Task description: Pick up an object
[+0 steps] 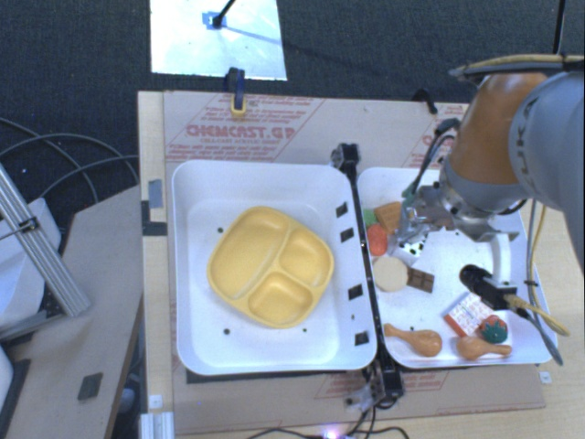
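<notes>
The bench (274,122) is a pale board printed with red lettering. 2 shallow white bins lie on it side by side: the left bin (196,337) and the right bin (523,355). A blue-and-yellow clamp (237,92) grips its far edge.

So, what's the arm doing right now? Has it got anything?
Gripper low in right bin, among toy food. Nothing seen held. Orange piece and round cookie right beside it.

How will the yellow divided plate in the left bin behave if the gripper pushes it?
The yellow plate looks like stiff moulded plastic, so it would probably slide whole, not bend. It lies flat and wide, so tipping seems unlikely. On the smooth white bin floor it may skid easily.
</notes>
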Controlling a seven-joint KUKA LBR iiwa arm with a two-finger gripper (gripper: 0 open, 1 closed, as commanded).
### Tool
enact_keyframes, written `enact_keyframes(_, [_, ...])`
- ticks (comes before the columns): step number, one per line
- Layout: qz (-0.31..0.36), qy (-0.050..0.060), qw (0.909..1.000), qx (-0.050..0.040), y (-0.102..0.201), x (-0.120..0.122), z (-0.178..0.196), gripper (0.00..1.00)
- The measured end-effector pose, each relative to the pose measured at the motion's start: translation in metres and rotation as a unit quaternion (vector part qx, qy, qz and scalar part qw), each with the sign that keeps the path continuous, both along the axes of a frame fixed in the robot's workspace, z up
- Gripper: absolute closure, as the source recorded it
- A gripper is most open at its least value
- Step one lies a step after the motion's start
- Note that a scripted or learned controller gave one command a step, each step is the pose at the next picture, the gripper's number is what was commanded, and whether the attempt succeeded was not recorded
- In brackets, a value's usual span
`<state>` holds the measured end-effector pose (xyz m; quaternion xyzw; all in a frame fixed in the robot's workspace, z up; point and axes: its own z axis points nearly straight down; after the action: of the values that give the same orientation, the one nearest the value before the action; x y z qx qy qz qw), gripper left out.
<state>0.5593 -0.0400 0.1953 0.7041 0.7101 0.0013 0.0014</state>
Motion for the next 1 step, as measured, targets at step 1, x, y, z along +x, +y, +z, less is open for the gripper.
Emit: enact_keyframes(1, [0.002, -0.001, 1.0, -0.0003, 0.0001, 0.0008, 0.0103, 1.0])
